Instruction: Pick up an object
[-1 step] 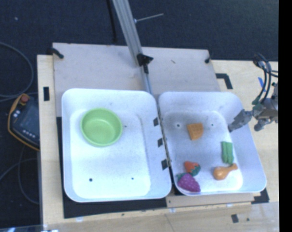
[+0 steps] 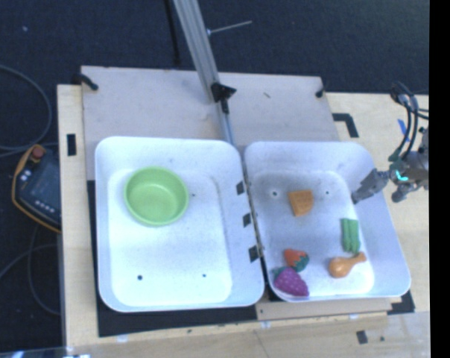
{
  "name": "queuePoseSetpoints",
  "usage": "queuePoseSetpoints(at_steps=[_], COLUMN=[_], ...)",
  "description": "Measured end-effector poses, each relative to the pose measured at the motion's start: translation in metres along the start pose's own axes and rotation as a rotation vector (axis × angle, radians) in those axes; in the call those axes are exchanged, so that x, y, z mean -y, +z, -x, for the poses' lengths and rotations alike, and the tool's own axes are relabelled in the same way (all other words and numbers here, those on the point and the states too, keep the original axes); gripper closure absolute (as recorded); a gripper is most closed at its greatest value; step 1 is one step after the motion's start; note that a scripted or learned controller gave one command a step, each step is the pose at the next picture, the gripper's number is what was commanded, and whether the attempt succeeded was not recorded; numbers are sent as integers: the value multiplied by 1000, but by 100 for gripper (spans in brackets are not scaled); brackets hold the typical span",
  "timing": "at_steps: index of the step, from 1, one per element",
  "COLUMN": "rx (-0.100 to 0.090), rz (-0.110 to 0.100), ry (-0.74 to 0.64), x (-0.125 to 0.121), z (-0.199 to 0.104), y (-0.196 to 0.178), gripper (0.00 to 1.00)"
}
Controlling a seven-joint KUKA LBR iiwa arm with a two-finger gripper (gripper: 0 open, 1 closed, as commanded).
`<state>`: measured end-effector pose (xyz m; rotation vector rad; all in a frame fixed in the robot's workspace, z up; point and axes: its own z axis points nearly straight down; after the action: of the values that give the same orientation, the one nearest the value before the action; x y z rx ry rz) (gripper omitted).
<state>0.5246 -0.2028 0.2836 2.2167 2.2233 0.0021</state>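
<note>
The gripper (image 2: 381, 186) is parked at the right bin's (image 2: 381, 274) upper right rim, fingers spread apart, nothing held. Scattered in that bin: an orange wedge (image 2: 301, 202), green stick (image 2: 349, 235), orange gourd (image 2: 346, 264), strawberry (image 2: 296, 258) and purple grapes (image 2: 290, 281). A green bowl (image 2: 156, 195) is sat in the left bin (image 2: 173, 274).

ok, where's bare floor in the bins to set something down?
Left bin: everything below and right of the green bowl. Right bin: left strip beside the orange wedge. Crowded along its bottom: strawberry, grapes, drumstick.
</note>
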Motion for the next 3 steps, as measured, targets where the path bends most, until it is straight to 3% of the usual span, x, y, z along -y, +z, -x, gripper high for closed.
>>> queuePoseSetpoints(at_steps=[2, 3], rx=[0, 4], rz=[-7, 1], ry=[4, 4], x=[-8, -12], z=[5, 17], y=[121, 171], gripper=[0, 0])
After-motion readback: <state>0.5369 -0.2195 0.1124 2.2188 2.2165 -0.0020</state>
